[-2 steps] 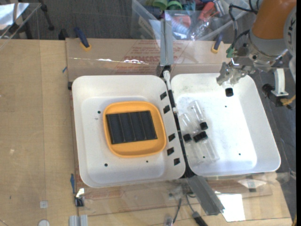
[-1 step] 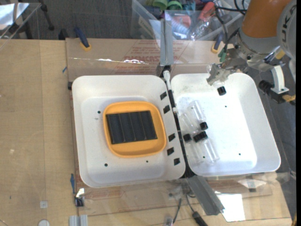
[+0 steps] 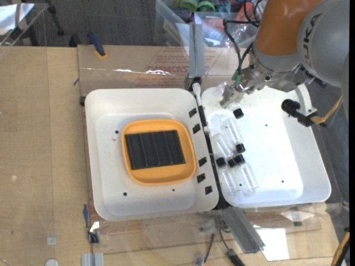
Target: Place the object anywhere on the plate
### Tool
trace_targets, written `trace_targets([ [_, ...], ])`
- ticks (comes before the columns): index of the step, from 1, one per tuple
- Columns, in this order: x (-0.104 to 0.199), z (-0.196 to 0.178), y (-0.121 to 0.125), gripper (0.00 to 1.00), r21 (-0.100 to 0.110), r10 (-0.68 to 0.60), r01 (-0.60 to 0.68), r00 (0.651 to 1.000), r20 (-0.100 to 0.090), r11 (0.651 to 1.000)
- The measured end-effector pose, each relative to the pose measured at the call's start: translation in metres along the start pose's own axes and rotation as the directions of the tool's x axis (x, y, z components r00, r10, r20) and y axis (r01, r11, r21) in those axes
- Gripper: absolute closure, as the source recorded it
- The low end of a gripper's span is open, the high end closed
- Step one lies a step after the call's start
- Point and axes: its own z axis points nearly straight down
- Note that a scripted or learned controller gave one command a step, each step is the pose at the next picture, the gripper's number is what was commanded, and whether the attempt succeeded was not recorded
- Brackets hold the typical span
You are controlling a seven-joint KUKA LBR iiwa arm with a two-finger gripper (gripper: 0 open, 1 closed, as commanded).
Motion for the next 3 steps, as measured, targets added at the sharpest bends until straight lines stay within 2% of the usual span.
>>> trace_targets([
  [1, 0.046, -0.015, 0.019, 1.0, -0.005, -0.218, 0.218, 0.976, 0.004, 0.976],
  [2, 0.074, 0.026, 0.03, 1.0, -0.001, -0.318, 0.318, 0.948, 0.001, 0.948],
  [3, 0.108, 0.026, 0.027, 1.0, -0.001, -0.462, 0.462, 0.887, 0.001, 0.887],
])
